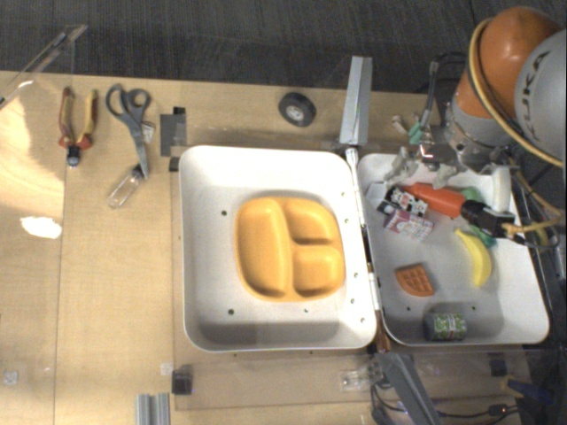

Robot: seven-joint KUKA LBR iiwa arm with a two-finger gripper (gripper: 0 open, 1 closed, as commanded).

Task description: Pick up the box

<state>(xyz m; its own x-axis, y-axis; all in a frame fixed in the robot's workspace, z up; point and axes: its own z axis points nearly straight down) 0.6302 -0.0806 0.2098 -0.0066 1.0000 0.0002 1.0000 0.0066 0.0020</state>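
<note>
You have two white bins side by side on the bench (106, 264). The left bin (204, 237) carries a yellow divided tray (288, 246), seated at its middle. The right bin (523, 312) carries the loose items.

The box (407, 215), a small carton with black, white and pink print, lies flat in the right bin toward its far left corner. An orange carrot-shaped piece (438, 199) lies just beside it on the far side; at this resolution you cannot tell whether the two touch. A yellow banana (477, 257) lies near the bin's right wall, an orange waffle-textured piece (415, 280) lies near the middle, and a small green can (447, 325) lies on its side at the near edge.

The arm (518, 69) stands over the far right corner of the right bin, orange band uppermost. The gripper (421, 153) sits over the bin's far edge, just beyond the box. You cannot tell from this view how its opening stands, and nothing can be seen held in it. The box rests on the bin floor.

On the bench's far left you have red-handled pliers (75, 127), scissors (133, 122) and a roll of black tape (298, 109) near the far edge.
</note>
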